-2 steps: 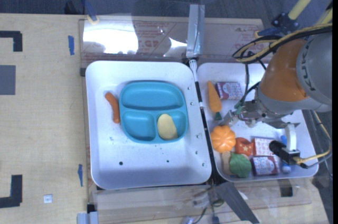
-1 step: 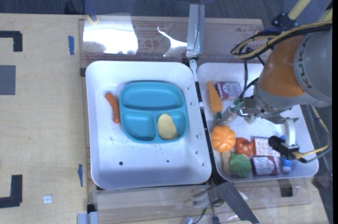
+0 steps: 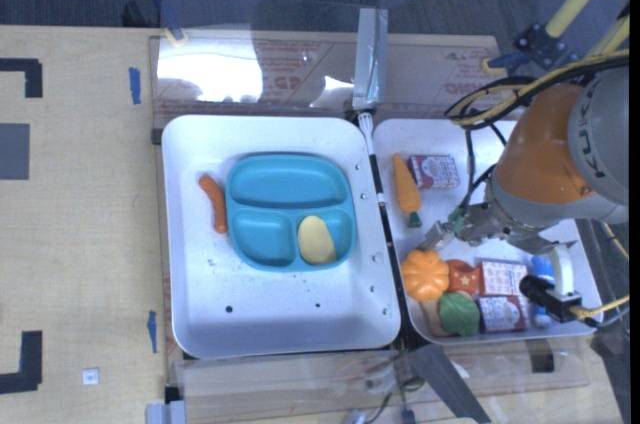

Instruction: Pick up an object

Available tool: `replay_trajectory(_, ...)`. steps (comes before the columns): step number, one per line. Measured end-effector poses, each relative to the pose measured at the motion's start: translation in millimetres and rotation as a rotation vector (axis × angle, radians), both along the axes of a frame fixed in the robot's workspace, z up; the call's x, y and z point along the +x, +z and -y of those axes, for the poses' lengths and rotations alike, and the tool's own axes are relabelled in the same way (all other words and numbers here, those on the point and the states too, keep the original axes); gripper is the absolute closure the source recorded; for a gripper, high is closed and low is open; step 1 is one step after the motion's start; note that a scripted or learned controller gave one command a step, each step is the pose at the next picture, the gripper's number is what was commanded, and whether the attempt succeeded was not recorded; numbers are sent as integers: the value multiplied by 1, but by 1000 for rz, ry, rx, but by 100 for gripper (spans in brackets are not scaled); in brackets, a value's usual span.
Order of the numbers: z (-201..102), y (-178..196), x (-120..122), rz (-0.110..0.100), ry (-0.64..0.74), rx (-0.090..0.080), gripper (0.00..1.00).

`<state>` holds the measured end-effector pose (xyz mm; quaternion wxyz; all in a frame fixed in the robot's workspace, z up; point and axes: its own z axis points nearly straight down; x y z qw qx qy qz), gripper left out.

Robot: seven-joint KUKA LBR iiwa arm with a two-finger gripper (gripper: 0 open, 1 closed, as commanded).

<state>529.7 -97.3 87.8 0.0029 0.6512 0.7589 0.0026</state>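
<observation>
On the worktop (image 3: 80, 212), the left bin (image 3: 190, 312) carries a blue tray (image 3: 285, 187), the landmark here. Left of the tray lies a sausage (image 3: 213, 202); in the tray's lower right pocket sits a yellow potato (image 3: 317, 239). Right of the tray, in the right bin (image 3: 425, 327), lie a carrot (image 3: 405, 184), a small carton (image 3: 433, 172), a pumpkin (image 3: 425, 274), a tomato (image 3: 463, 278), a green ball (image 3: 459, 313) and two boxes (image 3: 502, 294). The end effector (image 3: 450, 230) hovers just above the pumpkin, right of the tray; whether it is open or closed I cannot tell, and nothing is seen gripped. The cluster is tight: descending there, it may well strike a neighbour or slip off the round pumpkin.
</observation>
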Motion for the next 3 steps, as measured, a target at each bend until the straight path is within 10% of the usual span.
replay_trajectory(1, 10, 0, -36, 10, -119, -1, 0)
replay_trajectory(2, -1, 0, -6, 1, -103, -2, 0)
replay_trajectory(3, 5, -1, 77, -1, -122, -1, 0)
